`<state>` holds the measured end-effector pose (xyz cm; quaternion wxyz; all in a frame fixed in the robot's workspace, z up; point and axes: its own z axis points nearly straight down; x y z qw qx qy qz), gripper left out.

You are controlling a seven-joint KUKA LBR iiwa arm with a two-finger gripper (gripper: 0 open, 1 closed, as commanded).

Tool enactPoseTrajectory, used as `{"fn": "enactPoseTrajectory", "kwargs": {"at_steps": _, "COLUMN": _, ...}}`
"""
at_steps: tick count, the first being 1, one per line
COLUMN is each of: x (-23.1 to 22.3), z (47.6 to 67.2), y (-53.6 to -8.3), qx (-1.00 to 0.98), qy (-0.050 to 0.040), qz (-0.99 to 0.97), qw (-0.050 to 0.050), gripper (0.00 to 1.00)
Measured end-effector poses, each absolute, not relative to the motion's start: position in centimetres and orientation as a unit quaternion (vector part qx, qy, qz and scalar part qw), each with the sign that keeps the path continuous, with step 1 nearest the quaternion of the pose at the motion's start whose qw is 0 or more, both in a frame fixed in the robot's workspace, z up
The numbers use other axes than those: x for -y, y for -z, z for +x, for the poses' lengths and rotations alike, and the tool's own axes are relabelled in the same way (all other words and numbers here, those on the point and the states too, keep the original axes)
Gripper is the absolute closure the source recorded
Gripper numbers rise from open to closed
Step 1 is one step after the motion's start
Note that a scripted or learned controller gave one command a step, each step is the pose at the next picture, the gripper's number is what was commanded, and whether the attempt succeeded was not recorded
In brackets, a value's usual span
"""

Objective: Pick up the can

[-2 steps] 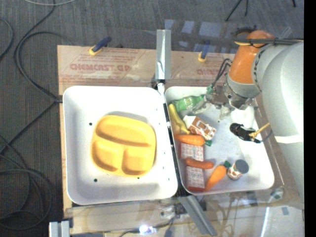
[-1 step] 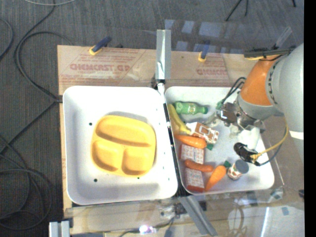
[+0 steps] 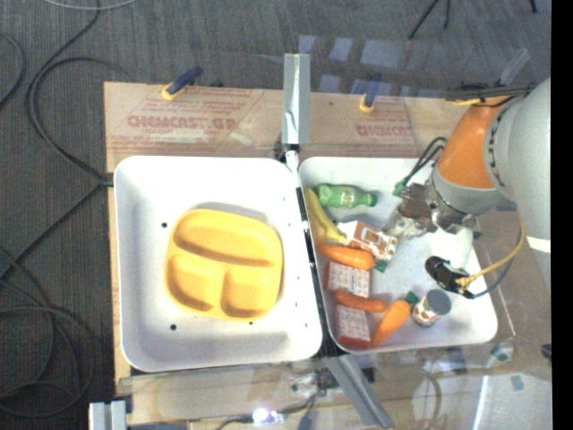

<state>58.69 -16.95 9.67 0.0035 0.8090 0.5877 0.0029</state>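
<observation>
Hovering beyond the can (image 3: 431, 306), apart from it, the gripper (image 3: 414, 211) cannot be judged open or closed; a carrot (image 3: 390, 322) lies just beside the can.

Dark grey carpeted floor (image 3: 179, 25) surrounds a flat brown cardboard sheet (image 3: 206, 119) with red lettering, thin black cables (image 3: 33, 106) trailing at left.

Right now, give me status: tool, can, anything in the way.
Tool over right bin, apart from can. Can near bin's front right corner. Carrot close beside can, crowding one side.
</observation>
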Motion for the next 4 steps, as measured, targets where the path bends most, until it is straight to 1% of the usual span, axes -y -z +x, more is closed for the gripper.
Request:
{"fn": "enactPoseTrajectory", "kwargs": {"at_steps": 1, "x": 8.4, "z": 52.9, "y": -18.1, "qx": -0.639, "qy": 0.0019, "qz": 0.769, "qw": -0.002, "gripper": 1.0}}
{"fn": "enactPoseTrajectory", "kwargs": {"at_steps": 2, "x": 4.7, "z": 52.6, "y": -20.4, "qx": -0.535, "qy": 0.0023, "qz": 0.845, "qw": -0.001, "gripper": 1.0}}
{"fn": "enactPoseTrajectory", "kwargs": {"at_steps": 3, "x": 4.7, "z": 52.6, "y": -20.4, "qx": -0.536, "qy": 0.0024, "qz": 0.845, "qw": -0.001, "gripper": 0.0}}
{"fn": "enactPoseTrajectory", "kwargs": {"at_steps": 4, "x": 9.8, "z": 55.3, "y": -12.2, "qx": -0.448, "qy": -0.0039, "qz": 0.894, "qw": 0.005, "gripper": 0.0}}
